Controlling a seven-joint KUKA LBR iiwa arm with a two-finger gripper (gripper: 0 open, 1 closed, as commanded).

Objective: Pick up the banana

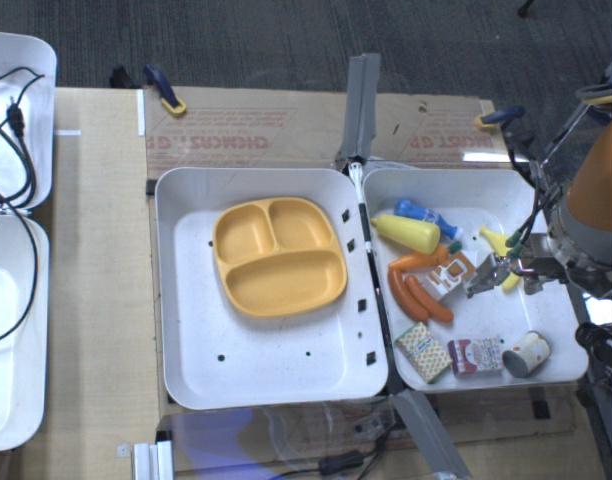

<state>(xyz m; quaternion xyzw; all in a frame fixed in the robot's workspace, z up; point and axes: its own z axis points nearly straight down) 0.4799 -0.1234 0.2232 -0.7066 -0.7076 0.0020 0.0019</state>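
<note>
Wooden desk (pixel 96 298) on dark carpet carrying two white bins: the left bin (pixel 186 368) holds a yellow divided plate (pixel 279 256), the right bin (pixel 561 313) holds the banana (pixel 498 250) near its right wall, just beside the hand (pixel 494 273), whose finger state cannot be told.

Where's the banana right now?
The banana lies in the right bin, toward its right side, beside the end effector and right of the sausages.

The banana (pixel 498 249) — small, yellow, curved — is seen lying in the right bin (pixel 456 190), towards its right side, partly hidden at its lower end.
</note>
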